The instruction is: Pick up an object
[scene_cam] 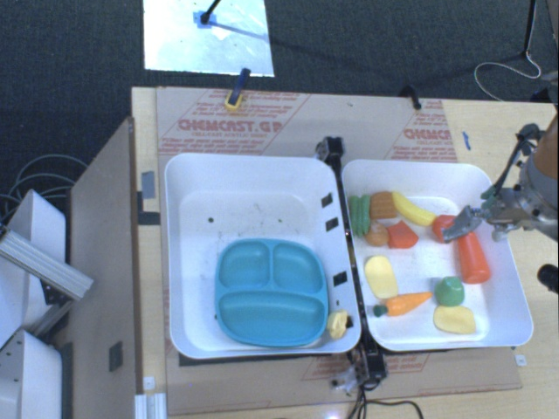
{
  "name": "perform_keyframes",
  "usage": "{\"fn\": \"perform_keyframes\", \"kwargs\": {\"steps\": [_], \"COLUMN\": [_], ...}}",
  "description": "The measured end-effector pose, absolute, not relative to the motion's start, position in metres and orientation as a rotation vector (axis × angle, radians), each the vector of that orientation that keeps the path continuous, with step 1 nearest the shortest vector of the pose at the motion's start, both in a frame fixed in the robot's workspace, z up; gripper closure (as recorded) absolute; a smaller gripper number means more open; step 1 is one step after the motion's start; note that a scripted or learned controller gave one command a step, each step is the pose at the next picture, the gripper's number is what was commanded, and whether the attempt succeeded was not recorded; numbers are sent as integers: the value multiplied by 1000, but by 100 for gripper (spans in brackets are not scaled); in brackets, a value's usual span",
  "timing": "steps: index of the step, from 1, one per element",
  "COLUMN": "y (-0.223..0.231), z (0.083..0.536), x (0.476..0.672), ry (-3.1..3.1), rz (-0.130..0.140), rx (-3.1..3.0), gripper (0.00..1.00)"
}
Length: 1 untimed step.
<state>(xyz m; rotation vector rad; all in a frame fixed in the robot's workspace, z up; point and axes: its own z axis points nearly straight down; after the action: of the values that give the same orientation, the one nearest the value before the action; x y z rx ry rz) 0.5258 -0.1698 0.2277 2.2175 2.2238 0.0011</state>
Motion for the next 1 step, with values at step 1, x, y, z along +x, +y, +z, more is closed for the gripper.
{"fn": "perform_keyframes", "kwargs": {"steps": [1], "y": [-128], "z": [92], "x": [483], "ry": [2233], "rz": [-6], "rx": [2227], "gripper": [0]}}
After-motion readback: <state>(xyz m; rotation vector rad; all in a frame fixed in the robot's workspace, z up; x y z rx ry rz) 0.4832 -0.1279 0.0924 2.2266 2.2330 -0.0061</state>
